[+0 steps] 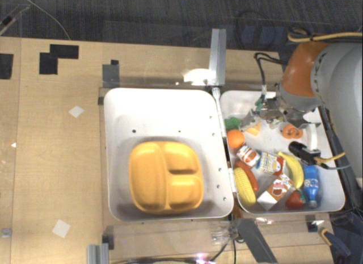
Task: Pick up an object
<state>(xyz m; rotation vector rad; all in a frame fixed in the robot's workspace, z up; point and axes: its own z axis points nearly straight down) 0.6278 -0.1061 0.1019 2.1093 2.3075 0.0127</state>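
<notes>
Claw (265,111) low at right white bin's (334,200) far edge, near small orange ball (235,138); jaw state unclear, cannot tell. Yellow divided plastic tray (165,174) in left white bin (122,109).

We see a light wood desk (51,160) carrying two shallow white bins side by side, touching along their inner rims. Left bin (164,104) sits mid-desk, right bin (334,195) just beside it toward the arm side. Black tape patches (57,57) sit on the far-left desk surface (one L-shaped, one cut by the frame edge). Two pale square tags (76,110) lie flat on the wood left of the bins, well apart. Grey metal brackets (218,55) stand at the bins' far edge, and another near the front corner. Dark carpet floor (142,1) runs beyond the desk.
</notes>
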